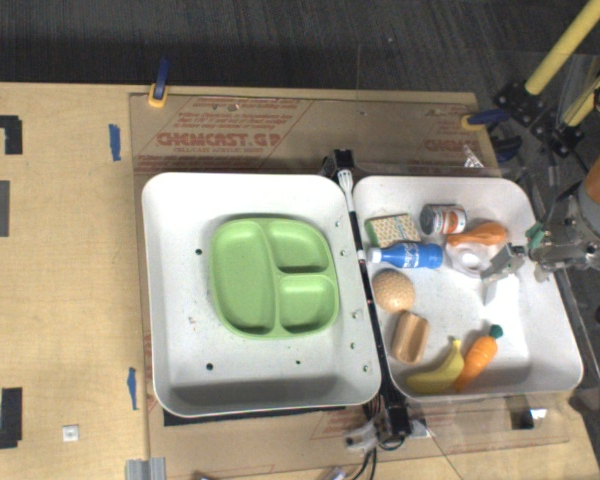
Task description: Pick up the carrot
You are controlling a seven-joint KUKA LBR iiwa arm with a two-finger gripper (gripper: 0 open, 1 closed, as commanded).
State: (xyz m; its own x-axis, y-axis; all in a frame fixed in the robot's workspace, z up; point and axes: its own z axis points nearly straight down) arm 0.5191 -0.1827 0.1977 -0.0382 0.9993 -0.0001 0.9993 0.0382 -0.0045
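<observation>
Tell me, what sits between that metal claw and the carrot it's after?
In the camera view, bare white bin floor separates the claw from the carrot, which lies lower in the right bin beside a banana.

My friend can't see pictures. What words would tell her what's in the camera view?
A toy carrot lies beside a banana near the front of the right white bin, while the robot's gripper hovers farther back. The left bin holds a green divided plate.
</observation>
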